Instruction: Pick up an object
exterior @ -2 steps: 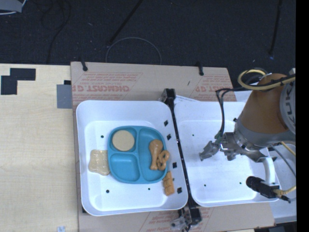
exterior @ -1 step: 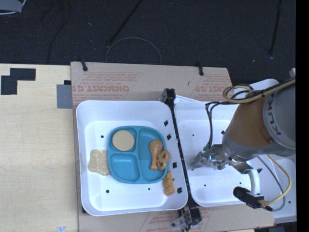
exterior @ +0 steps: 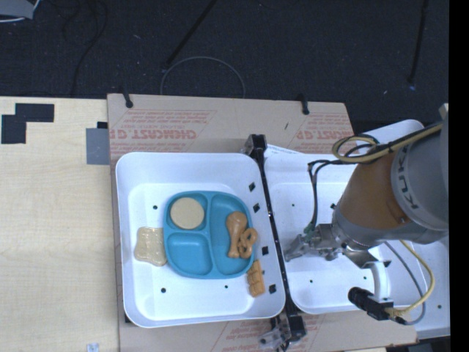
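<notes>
Two white bins (exterior: 139, 299) on cardboard (exterior: 220, 127) atop pale bench (exterior: 51, 218), dark carpet (exterior: 220, 35) beyond; gripper (exterior: 308, 244) state unclear

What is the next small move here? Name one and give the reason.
Probably shift the gripper across the divider toward the left bin. The gripper sits low over the right bin, while everything to pick lies in the left one: the blue plate with a round cracker and a pretzel-like piece, and a pale biscuit beside it.
</notes>
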Tool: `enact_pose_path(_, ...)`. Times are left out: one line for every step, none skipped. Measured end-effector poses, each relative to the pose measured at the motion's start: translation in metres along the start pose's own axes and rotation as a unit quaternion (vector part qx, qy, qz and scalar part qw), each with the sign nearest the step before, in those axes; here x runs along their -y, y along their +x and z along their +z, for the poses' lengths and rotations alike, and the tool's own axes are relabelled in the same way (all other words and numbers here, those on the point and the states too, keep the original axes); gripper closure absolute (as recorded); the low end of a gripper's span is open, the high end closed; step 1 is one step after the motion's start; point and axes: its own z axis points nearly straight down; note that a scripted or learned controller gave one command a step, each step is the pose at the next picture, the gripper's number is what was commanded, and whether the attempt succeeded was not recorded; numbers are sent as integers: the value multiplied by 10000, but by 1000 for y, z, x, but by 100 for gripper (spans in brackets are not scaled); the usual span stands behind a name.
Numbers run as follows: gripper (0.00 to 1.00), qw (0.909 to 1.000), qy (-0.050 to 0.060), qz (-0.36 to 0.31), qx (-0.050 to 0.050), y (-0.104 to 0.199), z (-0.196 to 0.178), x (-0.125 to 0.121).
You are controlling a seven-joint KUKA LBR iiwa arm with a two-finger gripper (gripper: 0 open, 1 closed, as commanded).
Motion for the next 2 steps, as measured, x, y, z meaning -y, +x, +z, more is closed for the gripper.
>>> enact_pose_path(100, 10000, -6, 36, -1, -2, -12, -1)
enact_pose_path(100, 10000, -14, -12, 2, 3, -55, 5)
